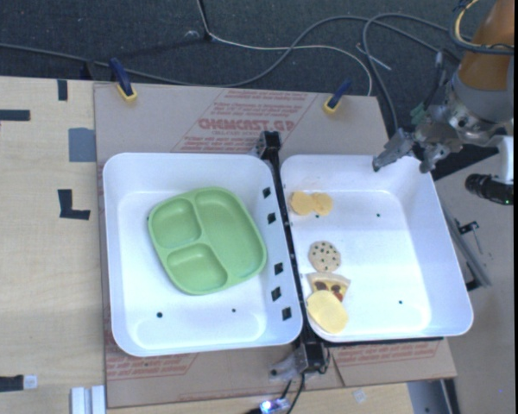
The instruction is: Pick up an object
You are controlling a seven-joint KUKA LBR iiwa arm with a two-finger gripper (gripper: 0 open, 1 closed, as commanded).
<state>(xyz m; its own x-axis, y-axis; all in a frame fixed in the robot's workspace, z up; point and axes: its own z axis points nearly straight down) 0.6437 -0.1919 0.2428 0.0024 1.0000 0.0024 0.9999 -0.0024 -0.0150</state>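
The right bin [432, 257] holds small food toys along its left side: a pale yellow piece [311, 203], a chocolate-chip cookie [325, 254], a flat toast-like piece [329, 284] and a yellow round piece [329, 314]. My gripper [407, 159] hangs over the far right corner of that bin, well away from the toys. Its two fingers are spread open, with nothing between them. The grey arm and its orange band [494, 20] come in from the upper right.
A green divided plate [207, 240] lies in the left bin [121, 257]. A black divider [278, 231] runs between the bins. Cables [328, 33] trail over the dark floor behind the bench. Two clamps [123, 83] pin the cardboard sheet.
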